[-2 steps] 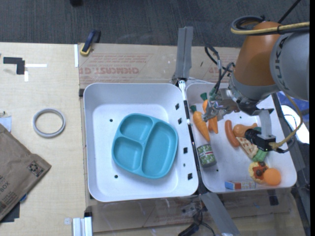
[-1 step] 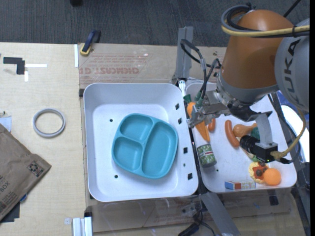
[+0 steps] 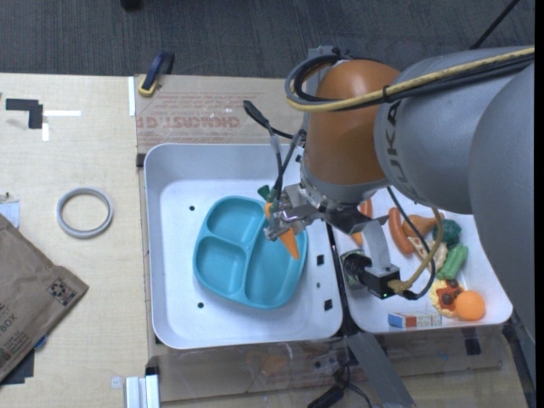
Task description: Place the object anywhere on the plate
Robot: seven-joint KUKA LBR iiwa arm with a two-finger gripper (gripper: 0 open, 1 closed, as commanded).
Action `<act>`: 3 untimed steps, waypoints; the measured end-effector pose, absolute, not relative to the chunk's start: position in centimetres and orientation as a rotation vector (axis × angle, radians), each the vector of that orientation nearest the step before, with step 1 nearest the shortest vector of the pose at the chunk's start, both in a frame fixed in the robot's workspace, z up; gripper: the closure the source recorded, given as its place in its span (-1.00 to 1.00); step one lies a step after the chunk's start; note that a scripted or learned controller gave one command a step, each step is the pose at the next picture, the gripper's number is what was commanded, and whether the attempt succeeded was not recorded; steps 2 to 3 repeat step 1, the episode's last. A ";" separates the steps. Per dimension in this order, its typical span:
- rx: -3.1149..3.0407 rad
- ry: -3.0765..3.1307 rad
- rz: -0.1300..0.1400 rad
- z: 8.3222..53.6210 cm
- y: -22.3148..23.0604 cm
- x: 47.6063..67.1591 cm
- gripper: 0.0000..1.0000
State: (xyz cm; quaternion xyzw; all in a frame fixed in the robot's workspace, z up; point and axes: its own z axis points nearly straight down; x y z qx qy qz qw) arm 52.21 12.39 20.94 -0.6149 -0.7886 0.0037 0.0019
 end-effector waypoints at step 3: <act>-1.930 -2.474 0.011 20.9 12.4 52.2 -1.00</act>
